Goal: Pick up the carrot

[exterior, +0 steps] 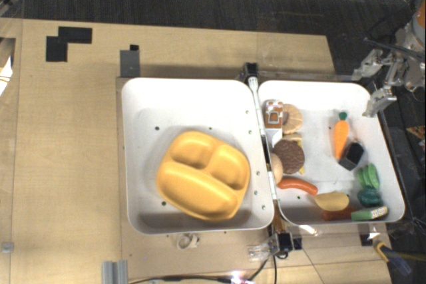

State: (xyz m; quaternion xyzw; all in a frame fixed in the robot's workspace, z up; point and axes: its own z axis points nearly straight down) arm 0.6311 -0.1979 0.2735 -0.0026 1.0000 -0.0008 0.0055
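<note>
Carrot sits in the right bin, in its upper right part, lying roughly lengthwise with the green top pointing to the far wall and the orange tip toward me. From my seat I see the jaws at the bin's far right corner, outside the rim, up and to the right of the carrot and apart from it; nothing is between them. Whether they are spread or pressed together I cannot tell, since the metal parts there blur together.

A small black block touches the carrot's lower end on its right. Below that lie two green pieces, near the right wall. Along the left side of this bin I see a small boxed item, a pale cookie, a brown round patty and a red sausage, with a pale potato-like piece near the front. The left bin holds a big yellow bell pepper. Both bins rest on the tan surface.
</note>
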